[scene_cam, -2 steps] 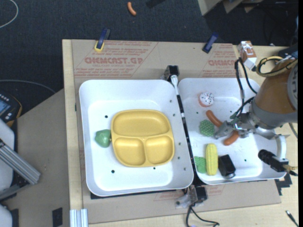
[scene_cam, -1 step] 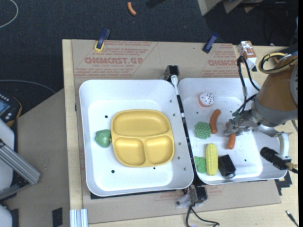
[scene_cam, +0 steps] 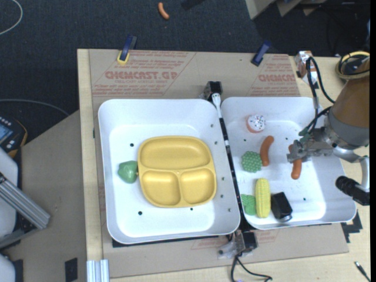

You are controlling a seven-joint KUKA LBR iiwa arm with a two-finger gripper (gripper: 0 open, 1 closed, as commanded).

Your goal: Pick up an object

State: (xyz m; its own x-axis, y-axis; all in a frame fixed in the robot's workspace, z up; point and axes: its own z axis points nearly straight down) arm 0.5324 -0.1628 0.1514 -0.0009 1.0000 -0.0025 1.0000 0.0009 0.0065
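Figure: my view down on the table [scene_cam: 88, 157], with two white bins side by side. The pincer [scene_cam: 295, 153] hangs low over the right bin [scene_cam: 329, 207], the arm entering from the right edge; I cannot tell from this slant whether it is wide or narrow, and I see nothing held in it.

Candidate objects, placed relative to the pincer: a small orange sausage [scene_cam: 296, 169] lies just below it, near enough that I judge it the intended pick. A longer sausage [scene_cam: 267, 150] lies just to its left, with a green bumpy piece [scene_cam: 251, 161] beside that. A round white-and-red piece [scene_cam: 256, 123] sits up and to the left. A corn cob [scene_cam: 262, 197] and a black block [scene_cam: 281, 206] lie further down and left, near the bin's front wall, the block touching or just beside the cob.

Well to the left, the other bin [scene_cam: 111, 122] carries a yellow divided tray [scene_cam: 176, 170] and a green lump [scene_cam: 127, 171] at the tray's far side.

The loose scatter leaves the small sausage apart from its neighbours, which I judge favours a clean descent there.
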